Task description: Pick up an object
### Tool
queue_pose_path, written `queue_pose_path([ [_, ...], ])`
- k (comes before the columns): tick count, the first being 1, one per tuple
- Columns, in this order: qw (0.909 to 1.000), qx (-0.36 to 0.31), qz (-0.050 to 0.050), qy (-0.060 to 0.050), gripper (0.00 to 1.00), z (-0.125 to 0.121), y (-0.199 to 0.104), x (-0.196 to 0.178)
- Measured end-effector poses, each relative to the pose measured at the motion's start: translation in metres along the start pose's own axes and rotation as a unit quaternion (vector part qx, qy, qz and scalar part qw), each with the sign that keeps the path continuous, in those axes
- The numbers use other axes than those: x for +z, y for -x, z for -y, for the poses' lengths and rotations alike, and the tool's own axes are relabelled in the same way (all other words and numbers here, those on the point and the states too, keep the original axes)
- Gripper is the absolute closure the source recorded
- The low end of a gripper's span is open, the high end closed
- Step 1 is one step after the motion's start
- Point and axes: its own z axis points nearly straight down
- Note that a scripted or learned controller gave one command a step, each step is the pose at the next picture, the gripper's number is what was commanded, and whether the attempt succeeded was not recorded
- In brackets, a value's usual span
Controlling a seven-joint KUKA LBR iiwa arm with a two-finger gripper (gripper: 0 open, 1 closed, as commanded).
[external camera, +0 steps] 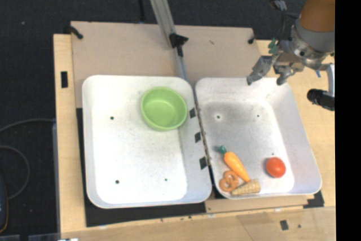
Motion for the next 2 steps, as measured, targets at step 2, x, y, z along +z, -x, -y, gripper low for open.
queue_pose_path([
  [2,1.0000,0.002,0.001,-0.003,0.00,0.008,0.009,0.056],
])
